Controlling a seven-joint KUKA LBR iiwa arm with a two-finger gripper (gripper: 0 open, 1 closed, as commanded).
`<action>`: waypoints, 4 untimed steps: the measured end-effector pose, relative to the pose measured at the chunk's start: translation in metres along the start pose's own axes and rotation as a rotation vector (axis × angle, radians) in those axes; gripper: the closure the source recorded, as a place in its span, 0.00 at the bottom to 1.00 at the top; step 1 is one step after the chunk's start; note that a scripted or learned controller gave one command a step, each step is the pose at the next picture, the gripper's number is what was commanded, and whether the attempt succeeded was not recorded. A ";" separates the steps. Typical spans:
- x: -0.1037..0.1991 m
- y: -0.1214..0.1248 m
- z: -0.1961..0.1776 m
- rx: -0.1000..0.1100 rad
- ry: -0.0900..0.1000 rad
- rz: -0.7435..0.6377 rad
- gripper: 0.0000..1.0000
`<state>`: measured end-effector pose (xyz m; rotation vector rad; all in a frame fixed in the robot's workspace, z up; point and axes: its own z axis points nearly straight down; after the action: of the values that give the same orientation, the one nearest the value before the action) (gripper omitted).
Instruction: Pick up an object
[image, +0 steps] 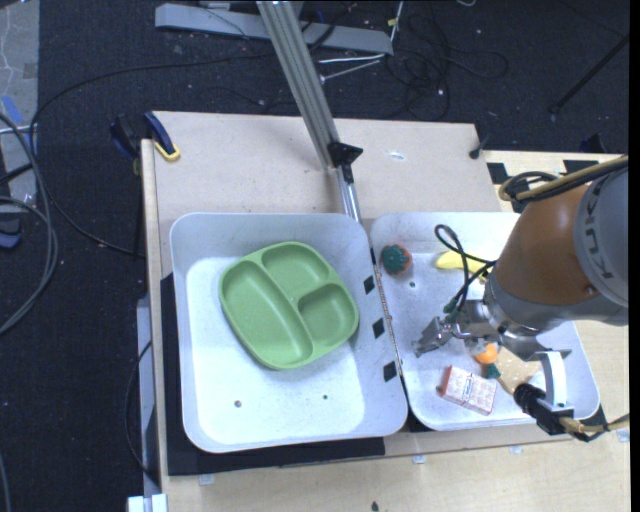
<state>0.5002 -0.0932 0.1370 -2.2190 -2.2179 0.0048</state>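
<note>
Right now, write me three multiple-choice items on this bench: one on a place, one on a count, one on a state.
1. Where does the green divided plate lie?
A. In the left bin
B. In the right bin
C. On the bare bench

2. How many compartments does the plate have?
A. Two
B. Three
C. Five

3. How does the red-and-white packet lie?
A. Flat on the bin floor
B. Leaning on the plate
C. Stacked on the green and red ball

Answers:
1 A, the plate sits inside the left bin's rim.
2 B, one long section and two smaller ones show.
3 A, it rests flat in the right bin near the gripper, apart from the green and red ball.
</note>
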 end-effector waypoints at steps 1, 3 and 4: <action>0.000 0.001 0.045 -0.007 -0.002 0.001 0.00; -0.010 0.007 -0.017 -0.009 -0.002 -0.001 1.00; -0.010 0.008 -0.059 -0.010 -0.002 -0.002 1.00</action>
<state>0.5085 -0.1035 0.1961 -2.2223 -2.2261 -0.0040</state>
